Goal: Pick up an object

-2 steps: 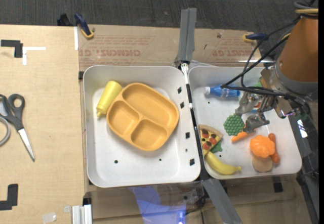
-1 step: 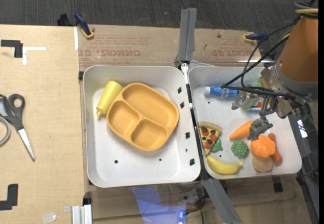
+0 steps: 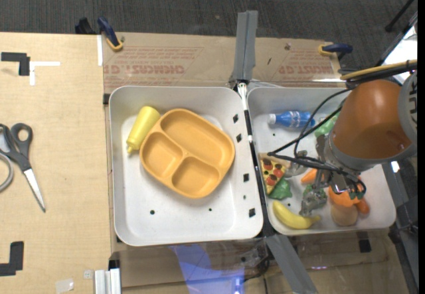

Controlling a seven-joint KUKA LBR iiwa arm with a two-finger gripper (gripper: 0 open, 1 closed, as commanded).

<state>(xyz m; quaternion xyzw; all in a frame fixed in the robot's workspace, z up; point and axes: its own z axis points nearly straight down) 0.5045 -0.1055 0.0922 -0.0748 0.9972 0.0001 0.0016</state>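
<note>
Arm low over the crowded right bin (image 3: 372,223).
Nearest, a banana (image 3: 291,216) lies at the bin's front, the gripper (image 3: 312,200) just above it; I cannot tell its state. Beyond sit a pizza slice (image 3: 271,168) and blue bottle (image 3: 289,119). The left bin (image 3: 126,220) holds an orange plate (image 3: 187,152) and yellow bottle (image 3: 142,127).

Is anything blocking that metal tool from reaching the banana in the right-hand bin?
Nothing visible does. The tool hangs just right of the banana, with bare bin floor between them. The pizza slice and green toy lie above the banana, off that path.
</note>
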